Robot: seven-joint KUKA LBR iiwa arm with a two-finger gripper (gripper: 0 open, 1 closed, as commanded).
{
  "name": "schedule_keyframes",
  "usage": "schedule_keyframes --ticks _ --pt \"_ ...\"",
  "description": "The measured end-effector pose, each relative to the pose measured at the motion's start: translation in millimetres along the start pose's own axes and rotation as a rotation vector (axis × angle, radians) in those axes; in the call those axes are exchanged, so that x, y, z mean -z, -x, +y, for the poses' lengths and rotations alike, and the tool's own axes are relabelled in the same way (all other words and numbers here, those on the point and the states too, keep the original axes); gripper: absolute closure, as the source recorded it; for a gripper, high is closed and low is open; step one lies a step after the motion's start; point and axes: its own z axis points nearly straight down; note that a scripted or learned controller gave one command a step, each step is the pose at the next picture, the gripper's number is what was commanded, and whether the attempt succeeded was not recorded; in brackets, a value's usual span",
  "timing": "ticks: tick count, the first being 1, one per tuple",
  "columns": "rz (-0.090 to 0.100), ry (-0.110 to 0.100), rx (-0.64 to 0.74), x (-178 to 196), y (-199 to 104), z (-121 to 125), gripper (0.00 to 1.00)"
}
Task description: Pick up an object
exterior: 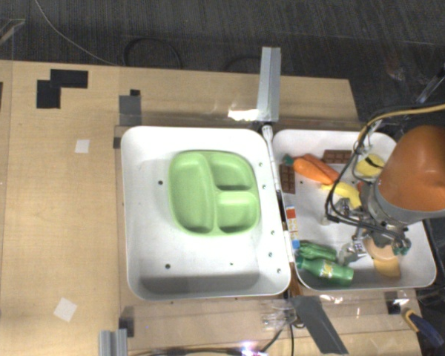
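1. No writing can be read on any item; the green bottle (325, 263) wears a label too small to make out.
2. The green bottle lies on its side in the right bin (423, 277), long axis roughly left-right, just left of the gripper (363, 249).
3. One orange carrot (315, 170) lies slantwise above the bottle; one green divided tray (211, 191) sits in the left bin (144, 265).
4. Whether the jaws are parted, I cannot tell.

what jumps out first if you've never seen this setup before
The bright green divided tray lies alone in the left bin. On the right, the arm's orange band looms over the right bin, which is cluttered with small things: an orange carrot near its far side and a green bottle lying along its near edge. The claw hangs just right of that bottle.
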Motion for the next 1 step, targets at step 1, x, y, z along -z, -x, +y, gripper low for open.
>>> schedule_keyframes --ticks 1 --pt "-0.019 -0.006 0.006 14.5 6.2 -0.4 1.00"
